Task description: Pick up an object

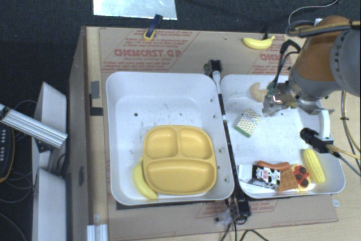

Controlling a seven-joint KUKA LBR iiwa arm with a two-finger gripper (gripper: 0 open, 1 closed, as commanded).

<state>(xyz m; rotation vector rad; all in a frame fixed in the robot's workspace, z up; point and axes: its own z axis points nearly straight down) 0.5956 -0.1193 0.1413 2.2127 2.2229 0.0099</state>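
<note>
Along the right bin's (338,180) near edge: a flat picture card printed with food shapes (279,175), and a yellow plastic corn cob (313,165) at the near right corner. Mid-bin, near the divider edge, lies a small green-and-white chequered block (248,122). A pale beige lump (258,91) sits toward the far edge, just beside the gripper (274,100), which hangs low over the bin floor; its state cannot be told. Left bin (121,93): yellow three-compartment plastic tray (179,158) at the near edge, yellow plastic banana (142,180) touching its left side. A second yellow banana (258,41) lies on the bench board beyond the right bin.
</note>
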